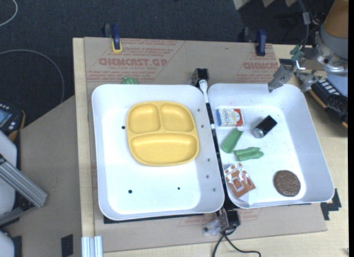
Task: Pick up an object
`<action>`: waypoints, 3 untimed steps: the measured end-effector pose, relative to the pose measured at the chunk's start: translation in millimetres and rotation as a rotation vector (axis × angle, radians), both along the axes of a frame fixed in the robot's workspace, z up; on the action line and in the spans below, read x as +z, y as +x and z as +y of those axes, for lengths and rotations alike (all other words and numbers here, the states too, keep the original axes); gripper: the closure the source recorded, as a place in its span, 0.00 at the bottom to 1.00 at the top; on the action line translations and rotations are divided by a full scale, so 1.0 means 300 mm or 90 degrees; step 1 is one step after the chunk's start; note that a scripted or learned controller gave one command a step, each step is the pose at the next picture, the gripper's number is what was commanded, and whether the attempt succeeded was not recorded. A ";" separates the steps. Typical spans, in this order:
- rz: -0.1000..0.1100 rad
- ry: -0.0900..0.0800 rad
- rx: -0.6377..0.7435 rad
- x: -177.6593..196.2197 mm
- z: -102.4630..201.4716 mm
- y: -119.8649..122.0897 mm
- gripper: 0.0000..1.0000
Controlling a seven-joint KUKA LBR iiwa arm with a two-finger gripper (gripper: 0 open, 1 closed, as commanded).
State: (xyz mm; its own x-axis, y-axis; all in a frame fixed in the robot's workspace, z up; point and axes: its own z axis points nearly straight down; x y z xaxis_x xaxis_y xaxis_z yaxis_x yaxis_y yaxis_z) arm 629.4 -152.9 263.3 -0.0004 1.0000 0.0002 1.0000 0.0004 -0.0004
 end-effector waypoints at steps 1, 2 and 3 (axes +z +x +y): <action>-0.002 -0.001 0.001 0.037 0.000 0.002 1.00; 0.006 0.003 0.004 -0.114 0.285 -0.240 1.00; 0.006 0.003 0.003 -0.124 0.498 -0.515 1.00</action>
